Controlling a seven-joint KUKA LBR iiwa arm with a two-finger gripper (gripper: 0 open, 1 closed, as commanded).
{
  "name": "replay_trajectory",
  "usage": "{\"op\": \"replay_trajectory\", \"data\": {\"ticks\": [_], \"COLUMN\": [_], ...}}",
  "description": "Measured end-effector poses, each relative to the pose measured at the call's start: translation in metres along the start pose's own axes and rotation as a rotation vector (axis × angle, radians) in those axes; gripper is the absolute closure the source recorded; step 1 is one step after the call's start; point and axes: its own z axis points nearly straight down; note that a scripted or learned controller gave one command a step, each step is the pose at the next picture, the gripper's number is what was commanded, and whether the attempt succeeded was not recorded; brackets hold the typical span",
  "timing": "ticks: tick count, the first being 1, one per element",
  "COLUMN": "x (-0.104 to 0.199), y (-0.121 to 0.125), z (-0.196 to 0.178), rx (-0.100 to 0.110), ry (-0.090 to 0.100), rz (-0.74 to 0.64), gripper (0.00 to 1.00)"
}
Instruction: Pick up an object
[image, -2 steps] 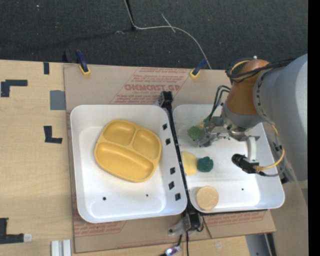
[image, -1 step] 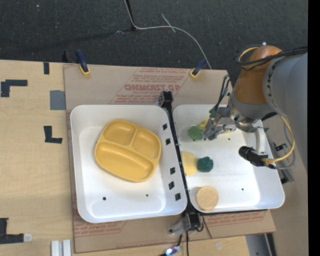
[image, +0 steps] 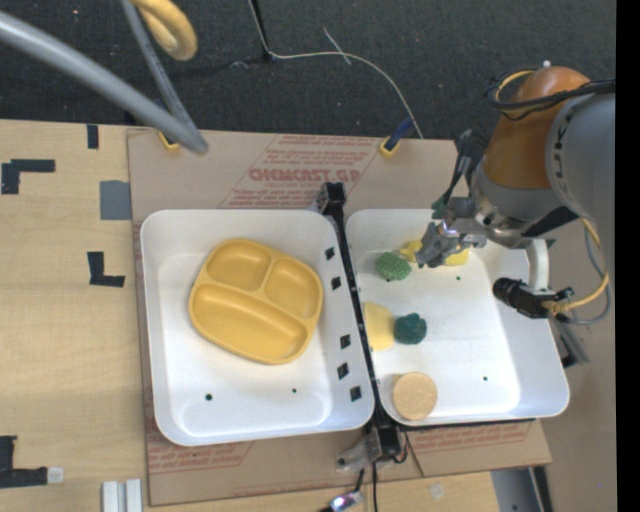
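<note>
The jaws hang low at about 12 o'clock in the right bin (image: 540, 395), at the end of the grey arm (image: 560, 150). We cannot tell how wide they are, because they look dark and small from up here. We do not see anything held between them.

Right under the jaws lies a small yellow thing (image: 457, 256). It peeks out on both sides of them. Just beside it, at 9 o'clock from the jaws, sits a light green bumpy thing (image: 393, 265). We think one of these two is the thing to pick up, most likely the yellow one.

Both look like little toy foods. We guess they are light and a bit soft, so they will not break. They may be smooth and could slip or roll away if the jaws pinch only an edge. We think it is best to take hold across the middle, at the thinnest part.

Other things lie in this bin too. A dark green lump (image: 410, 327) sits near the middle. A pale yellow piece (image: 378, 326) lies at 9 o'clock, against the wall. A round tan disc (image: 413, 394) rests at 7 o'clock.

The left bin (image: 165, 400) holds a big yellow plate (image: 258, 298) with three parts. Both bins sit on the surface (image: 60, 330).
</note>
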Motion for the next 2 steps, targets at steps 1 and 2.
{"op": "replay_trajectory", "data": {"ticks": [1, 2], "x": [-0.001, 0.051], "y": [0.001, -0.008], "z": [-0.043, -0.036], "rx": [0.000, 0.005], "ry": [0.000, 0.002], "rz": [0.000, -0.004], "gripper": [1.00, 1.00]}}
